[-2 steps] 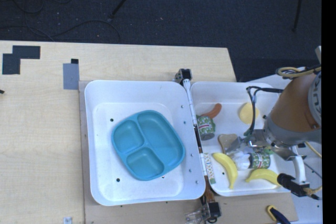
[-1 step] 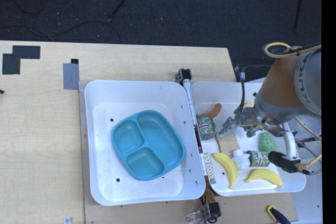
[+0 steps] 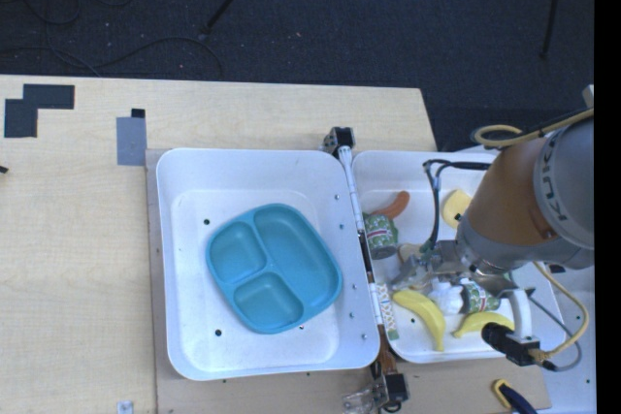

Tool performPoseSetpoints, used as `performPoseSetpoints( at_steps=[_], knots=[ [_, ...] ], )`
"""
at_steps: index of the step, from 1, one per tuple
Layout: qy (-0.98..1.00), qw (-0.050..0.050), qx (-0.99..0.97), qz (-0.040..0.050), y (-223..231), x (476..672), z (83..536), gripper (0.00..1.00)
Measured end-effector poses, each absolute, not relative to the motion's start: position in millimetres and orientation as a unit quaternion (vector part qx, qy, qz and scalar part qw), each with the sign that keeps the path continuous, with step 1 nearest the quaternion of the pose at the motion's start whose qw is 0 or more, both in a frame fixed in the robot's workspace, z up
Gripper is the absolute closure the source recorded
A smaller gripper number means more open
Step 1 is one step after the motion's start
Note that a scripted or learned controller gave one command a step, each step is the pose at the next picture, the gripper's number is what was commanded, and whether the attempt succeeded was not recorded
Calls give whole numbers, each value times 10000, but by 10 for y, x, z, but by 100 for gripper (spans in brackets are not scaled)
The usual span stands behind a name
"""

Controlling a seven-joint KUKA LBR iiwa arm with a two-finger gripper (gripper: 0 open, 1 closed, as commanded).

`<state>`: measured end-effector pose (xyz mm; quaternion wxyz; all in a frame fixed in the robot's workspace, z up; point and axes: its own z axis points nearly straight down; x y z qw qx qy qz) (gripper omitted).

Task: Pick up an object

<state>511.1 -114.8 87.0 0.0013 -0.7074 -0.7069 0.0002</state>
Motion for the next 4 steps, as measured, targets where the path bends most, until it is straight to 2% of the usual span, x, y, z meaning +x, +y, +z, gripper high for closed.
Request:
performPoseSetpoints(
  at_steps=[1,2,3,4],
  knots=[
    [-7036,-112,-7105,-23,-954,4812,903,0],
    [-7046,-54,-7096,39,-934,5309,897,0],
    [-7073,-9,-7069,0,-900,6054,872,0],
    [-7068,3,-7074,-5,-911,5510,877,0]
  ],
)
